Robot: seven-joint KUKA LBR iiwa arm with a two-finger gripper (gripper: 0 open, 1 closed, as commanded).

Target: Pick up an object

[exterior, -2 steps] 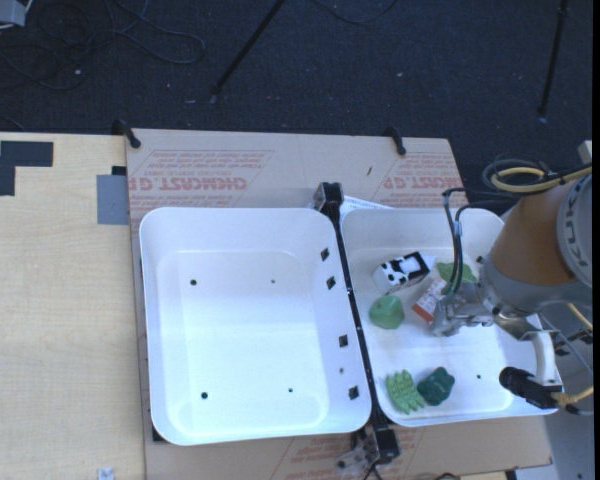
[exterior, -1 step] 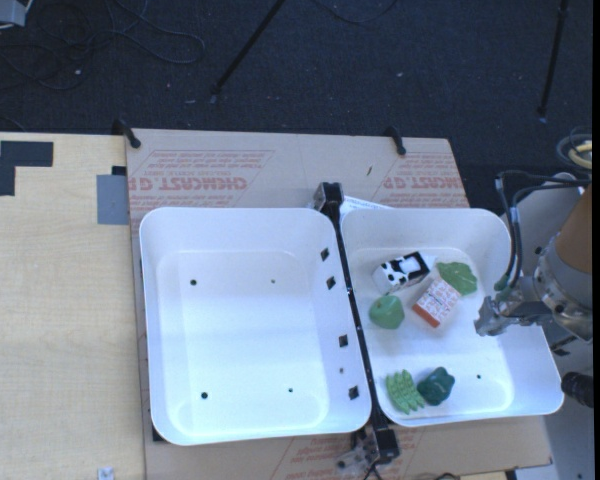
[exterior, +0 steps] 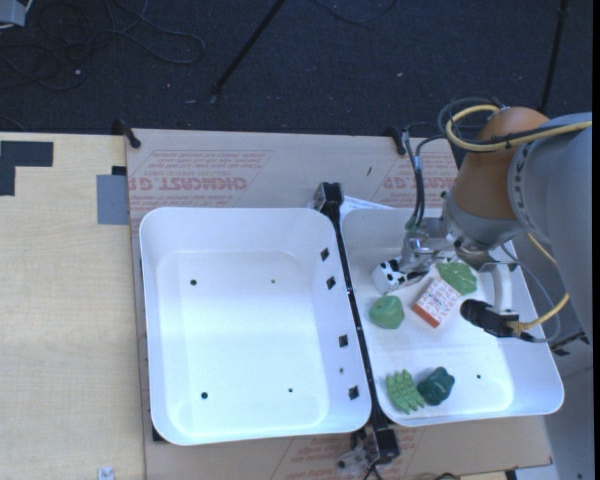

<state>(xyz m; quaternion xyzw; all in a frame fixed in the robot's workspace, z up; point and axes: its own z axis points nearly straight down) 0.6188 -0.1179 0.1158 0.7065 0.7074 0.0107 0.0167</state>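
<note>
The right white bin (exterior: 540,388) holds several small objects. A black-and-white toy (exterior: 387,274) lies near its left wall, with a round green piece (exterior: 387,314) just in front of it. A red-and-white box (exterior: 435,304) and a pale green lump (exterior: 458,276) sit in the middle. Near the front edge lie a ridged green piece (exterior: 403,392) and a dark teal piece (exterior: 438,385). My gripper (exterior: 418,252) hangs low over the back of this bin, just right of the black-and-white toy and touching nothing that I can make out. The wrist hides its tip.
The left white bin (exterior: 155,298) stands beside the right one, with a black clip strip (exterior: 345,298) along their shared wall. A black cable end (exterior: 485,317) and yellow hoses trail from the arm over the right bin's right side. Cardboard lies under both bins.
</note>
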